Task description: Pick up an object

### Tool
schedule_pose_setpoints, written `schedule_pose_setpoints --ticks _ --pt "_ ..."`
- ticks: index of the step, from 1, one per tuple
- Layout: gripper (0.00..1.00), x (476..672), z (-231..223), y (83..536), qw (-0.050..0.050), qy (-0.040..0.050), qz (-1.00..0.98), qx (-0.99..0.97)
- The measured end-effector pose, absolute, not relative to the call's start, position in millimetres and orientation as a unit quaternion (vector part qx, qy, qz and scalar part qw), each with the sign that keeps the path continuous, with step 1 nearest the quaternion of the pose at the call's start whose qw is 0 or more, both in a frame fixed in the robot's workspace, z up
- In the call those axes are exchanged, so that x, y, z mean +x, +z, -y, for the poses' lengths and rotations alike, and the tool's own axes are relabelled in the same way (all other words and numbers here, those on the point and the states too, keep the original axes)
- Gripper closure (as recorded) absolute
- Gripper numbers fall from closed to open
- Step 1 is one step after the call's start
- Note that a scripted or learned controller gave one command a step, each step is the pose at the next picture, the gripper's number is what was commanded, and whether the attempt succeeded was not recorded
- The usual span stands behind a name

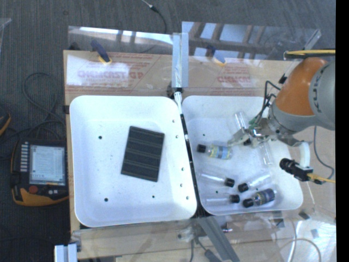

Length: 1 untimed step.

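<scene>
Approach step, nothing lifted. Grey-and-orange arm's two-finger gripper (pixel 246 135) hangs over right white bin (pixel 192 125), right of centre; finger spread: cannot tell. Next: descend onto small clear black-capped bottle (pixel 216 151).

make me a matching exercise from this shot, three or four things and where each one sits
Things:
1. black ridged pad
2. handheld controller
3. dark bottle
4. gripper

Places:
A. on the floor, left of the bench
B. near the front edge of the right bin
C. lying flat in the left bin
D. over the right bin's upper part, among clear vials

Pairs: 1-C, 2-A, 3-B, 4-D
</scene>
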<state>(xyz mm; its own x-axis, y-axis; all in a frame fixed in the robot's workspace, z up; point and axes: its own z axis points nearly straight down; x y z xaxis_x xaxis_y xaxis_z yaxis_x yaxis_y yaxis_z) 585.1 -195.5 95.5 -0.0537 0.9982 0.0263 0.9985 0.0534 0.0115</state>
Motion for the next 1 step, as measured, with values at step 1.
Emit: schedule_pose_setpoints --ticks 1 --pt "0.00 609.6 198.2 93.4 -0.002 -0.0104 0.724 -0.690"
